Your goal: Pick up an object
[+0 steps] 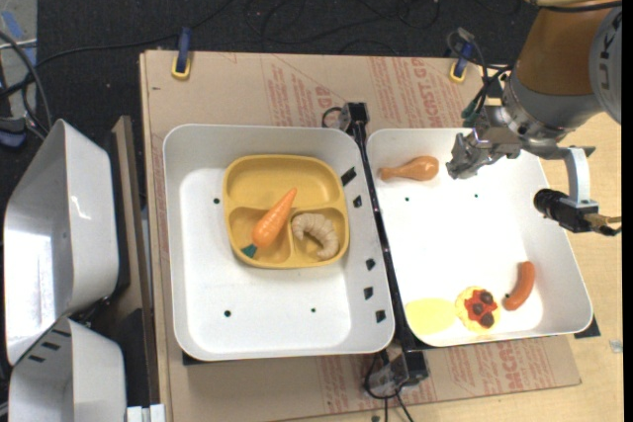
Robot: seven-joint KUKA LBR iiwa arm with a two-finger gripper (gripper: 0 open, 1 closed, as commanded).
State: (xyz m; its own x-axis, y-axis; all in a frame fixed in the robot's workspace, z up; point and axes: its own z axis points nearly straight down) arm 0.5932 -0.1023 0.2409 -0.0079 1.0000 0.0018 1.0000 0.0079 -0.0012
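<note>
White bins sit side by side on the worktop [247,74]; the right bin [445,242] has the gripper [463,163] above its far edge, its opening impossible to tell, just beside a tan drumstick [410,170] lying on the bin floor

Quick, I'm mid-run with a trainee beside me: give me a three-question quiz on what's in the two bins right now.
1. True or false: the carrot lies in the yellow divided plate.
2. Which bin holds the sausage: A left, B right?
3. Fill in: the end effector hovers nearest the ___.

Key: 1 true. 2 B, the right bin, not the left bin. 3 chicken drumstick.
</note>
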